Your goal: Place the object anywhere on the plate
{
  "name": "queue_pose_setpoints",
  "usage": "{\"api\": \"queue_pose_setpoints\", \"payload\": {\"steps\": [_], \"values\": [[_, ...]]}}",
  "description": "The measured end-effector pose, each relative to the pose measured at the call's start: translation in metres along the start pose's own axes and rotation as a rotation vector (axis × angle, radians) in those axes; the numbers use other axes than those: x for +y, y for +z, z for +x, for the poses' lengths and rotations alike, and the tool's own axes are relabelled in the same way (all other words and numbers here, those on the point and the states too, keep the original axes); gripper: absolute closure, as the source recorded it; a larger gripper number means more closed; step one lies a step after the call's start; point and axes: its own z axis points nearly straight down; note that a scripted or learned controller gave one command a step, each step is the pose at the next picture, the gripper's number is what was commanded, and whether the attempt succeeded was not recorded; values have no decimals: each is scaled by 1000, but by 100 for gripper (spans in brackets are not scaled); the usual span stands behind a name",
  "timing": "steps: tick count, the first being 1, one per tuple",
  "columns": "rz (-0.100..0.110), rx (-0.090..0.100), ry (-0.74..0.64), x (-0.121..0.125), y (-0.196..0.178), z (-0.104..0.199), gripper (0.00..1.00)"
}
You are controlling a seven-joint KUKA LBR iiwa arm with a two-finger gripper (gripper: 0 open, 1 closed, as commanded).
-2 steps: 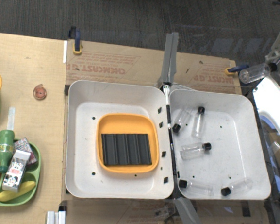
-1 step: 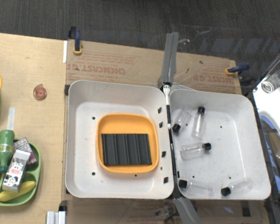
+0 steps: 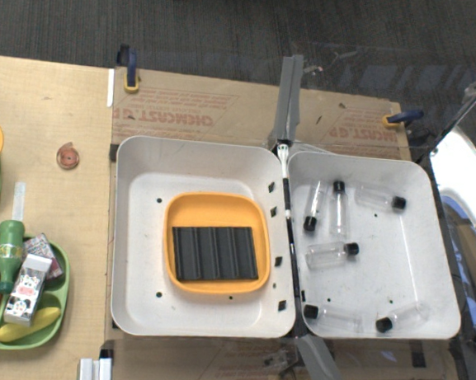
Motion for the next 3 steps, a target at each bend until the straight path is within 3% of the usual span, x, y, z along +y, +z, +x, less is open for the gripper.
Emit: {"api": "queue_pose_setpoints", "payload": {"steps": [1,3], "values": [[-2,0,-361,14,0,15,0],[-6,-1,-1021,85,0,96,0]]}}
